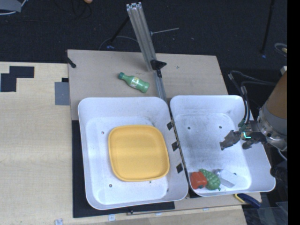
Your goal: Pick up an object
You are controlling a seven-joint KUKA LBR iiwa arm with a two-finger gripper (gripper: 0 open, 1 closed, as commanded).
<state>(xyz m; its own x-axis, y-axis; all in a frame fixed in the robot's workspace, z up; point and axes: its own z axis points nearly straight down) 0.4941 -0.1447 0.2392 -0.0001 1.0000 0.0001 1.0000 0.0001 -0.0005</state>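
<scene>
The two-finger gripper (238, 141) hovers open and empty over the right white bin (206, 108); the small red-and-green plastic toy (205, 179) lies below it, near the bin's front wall.

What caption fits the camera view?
Pincer over right bin, toys at its front; yellow plate in left bin.

two bins (93, 108) – one plate (138, 152), one bottle (134, 82)

Grey arm (276, 114) with orange band entering from the right, wrist angled leftward, its pincer (238, 141) with two dark fingers spread apart, gripping nothing.
</scene>
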